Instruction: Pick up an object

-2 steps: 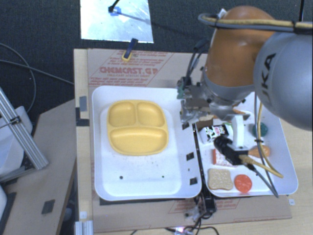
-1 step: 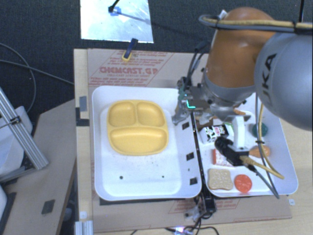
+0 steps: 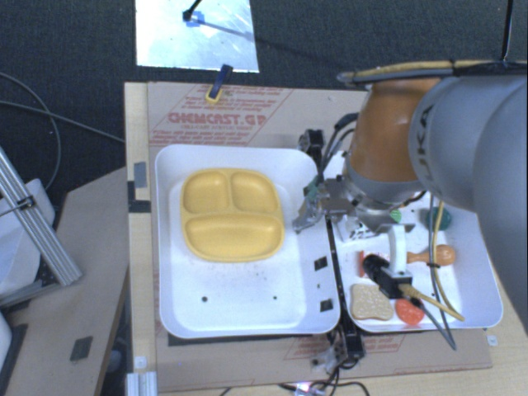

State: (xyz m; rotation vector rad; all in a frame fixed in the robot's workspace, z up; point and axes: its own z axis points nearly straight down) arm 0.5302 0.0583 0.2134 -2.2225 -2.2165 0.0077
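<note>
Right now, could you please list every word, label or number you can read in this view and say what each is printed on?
"CHEMCAST GP": large red print on the brown board under the bins.
Smaller red lines on that board, above and below the big print and along its front edge: too small to read.
"KUKA": likely the dark letters on the grey arm, seen edge-on and only partly legible.

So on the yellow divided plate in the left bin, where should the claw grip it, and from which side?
Probably the raised outer rim of the yellow divided plate, coming straight down from above. It lies flat on the floor of the left bin, so nothing else stands up to pinch. Its right edge, nearest the arm, looks easiest, with one finger inside a compartment and one outside.
</note>
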